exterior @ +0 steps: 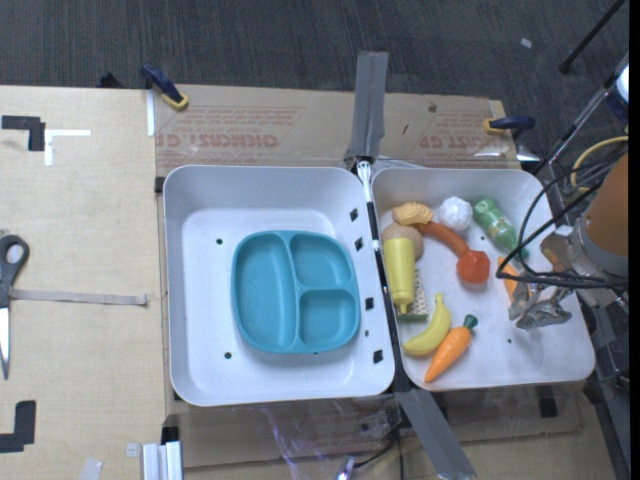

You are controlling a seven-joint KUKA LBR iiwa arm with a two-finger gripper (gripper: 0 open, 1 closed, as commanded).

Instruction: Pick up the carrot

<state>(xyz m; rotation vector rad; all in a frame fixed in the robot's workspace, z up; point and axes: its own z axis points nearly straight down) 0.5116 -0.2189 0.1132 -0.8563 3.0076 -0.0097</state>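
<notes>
Carrot [448, 353] lay in the right bin [560, 368], near its front edge, leafy green end pointing far-right, tip toward the near-left. It was just beside the banana [427, 330], possibly touching it. Nothing gripped it; pick not yet made.

Gripper [541, 313] hung at the right side of the same bin, to the right of the carrot and apart from it. Fingers were a dark tangle against cables; could not tell whether spread or pressed together, and saw nothing between them. Judged the task at the approach stage: reach, closing and lift all remained.

Left bin [190, 268] held a teal divided plate [297, 291].

Writing: red print on the cardboard [250, 128] beyond the bins, upside down from this view and too blurred to read with confidence. No other labels legible.
</notes>
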